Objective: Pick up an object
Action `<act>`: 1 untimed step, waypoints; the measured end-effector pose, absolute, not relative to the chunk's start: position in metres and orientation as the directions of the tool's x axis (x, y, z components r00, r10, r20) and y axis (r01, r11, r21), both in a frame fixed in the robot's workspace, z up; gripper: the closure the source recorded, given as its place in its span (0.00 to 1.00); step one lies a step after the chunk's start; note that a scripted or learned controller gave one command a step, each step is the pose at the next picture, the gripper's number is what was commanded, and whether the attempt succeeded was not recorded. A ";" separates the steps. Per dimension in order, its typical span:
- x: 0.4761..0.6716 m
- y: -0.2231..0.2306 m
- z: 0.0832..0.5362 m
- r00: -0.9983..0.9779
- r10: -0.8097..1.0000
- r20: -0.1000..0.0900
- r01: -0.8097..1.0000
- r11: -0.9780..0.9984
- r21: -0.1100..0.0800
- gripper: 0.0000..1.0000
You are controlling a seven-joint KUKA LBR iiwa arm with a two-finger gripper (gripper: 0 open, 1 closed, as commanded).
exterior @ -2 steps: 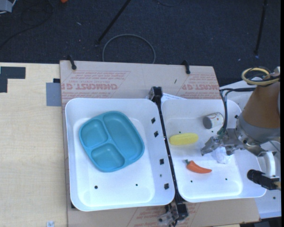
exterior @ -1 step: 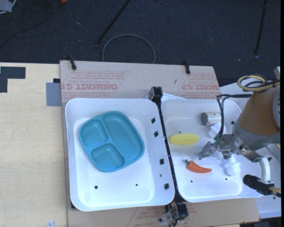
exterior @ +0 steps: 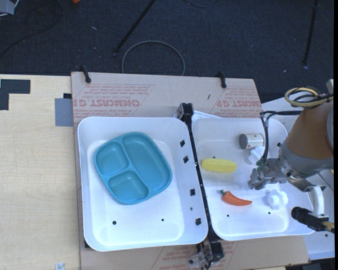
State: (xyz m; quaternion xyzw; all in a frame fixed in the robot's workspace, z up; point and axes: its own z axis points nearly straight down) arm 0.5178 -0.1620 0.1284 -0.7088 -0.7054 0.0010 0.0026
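Right bin (exterior: pixel 236 232), near edge first: a white crumpled item (exterior: pixel 276 199) sits at the right. An orange carrot (exterior: pixel 235 198) lies just left of it, apart from the gripper (exterior: pixel 258 179). The gripper is low over the bin floor between carrot and white item; nothing is visibly between its fingers, and I can't tell whether they're spread or closed. Further back: yellow corn (exterior: pixel 218 166), then a grey cylinder (exterior: pixel 250 141) near the far wall. Left bin (exterior: pixel 101 229) holds a blue divided plate (exterior: pixel 133 167).

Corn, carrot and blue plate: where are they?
corn (exterior: pixel 218 165), camera view, middle of the cob.
carrot (exterior: pixel 236 199), camera view, orange body.
blue plate (exterior: pixel 133 167), camera view, centre divider.
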 end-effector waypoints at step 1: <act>0.513 -0.154 0.182 -0.001 1.000 0.000 1.000 0.001 0.001 1.00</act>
